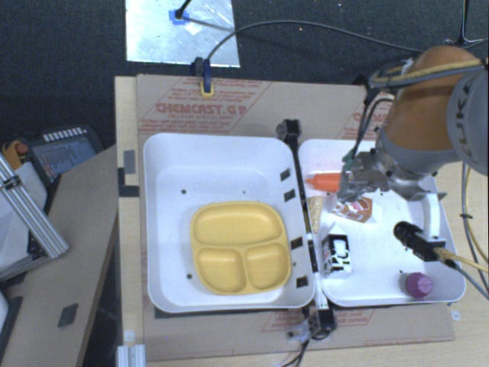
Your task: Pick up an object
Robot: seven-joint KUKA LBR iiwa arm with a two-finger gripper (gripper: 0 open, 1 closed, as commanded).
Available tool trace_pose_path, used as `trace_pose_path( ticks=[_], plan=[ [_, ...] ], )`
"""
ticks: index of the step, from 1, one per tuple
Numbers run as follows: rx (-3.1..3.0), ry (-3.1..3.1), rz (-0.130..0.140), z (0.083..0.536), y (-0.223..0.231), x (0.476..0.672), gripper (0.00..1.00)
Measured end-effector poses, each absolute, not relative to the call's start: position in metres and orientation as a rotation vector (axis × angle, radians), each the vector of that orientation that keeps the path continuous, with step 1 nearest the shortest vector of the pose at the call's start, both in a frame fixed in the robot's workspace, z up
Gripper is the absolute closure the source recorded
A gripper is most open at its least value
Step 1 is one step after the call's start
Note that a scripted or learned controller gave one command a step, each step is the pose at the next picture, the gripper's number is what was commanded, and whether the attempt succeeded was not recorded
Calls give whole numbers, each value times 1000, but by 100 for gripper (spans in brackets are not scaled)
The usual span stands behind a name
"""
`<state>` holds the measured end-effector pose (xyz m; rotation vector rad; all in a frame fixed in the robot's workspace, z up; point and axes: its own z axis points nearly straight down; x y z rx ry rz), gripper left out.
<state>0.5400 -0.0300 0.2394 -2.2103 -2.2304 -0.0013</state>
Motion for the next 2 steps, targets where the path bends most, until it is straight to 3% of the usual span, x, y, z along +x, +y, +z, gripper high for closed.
trace_pose_path(
  ticks=[2],
  plan=[
    [-2209,-2231,-2,226,88,537,100]
  ],
)
